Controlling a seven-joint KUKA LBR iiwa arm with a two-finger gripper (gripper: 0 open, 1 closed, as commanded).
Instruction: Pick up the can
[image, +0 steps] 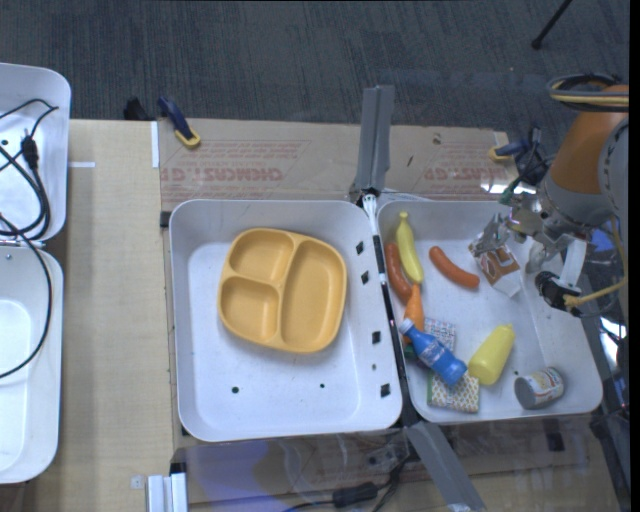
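The can (540, 387) is small and silver-grey and lies on its side in the front right corner of the right bin (572, 330). My gripper (505, 240) hangs over the far right part of that bin, well behind the can and apart from it. Just under the gripper is a small brown and white packet (498, 265); whether the gripper touches it cannot be told. The orange-banded wrist (588, 150) comes in from the right.
The right bin also holds a banana (405, 245), a red sausage (453, 267), a carrot (414, 306), a blue bottle (437, 356), a yellow bottle (491, 354) close left of the can, and a sponge (455, 393). A yellow divided plate (283, 290) sits in the left bin (200, 380).
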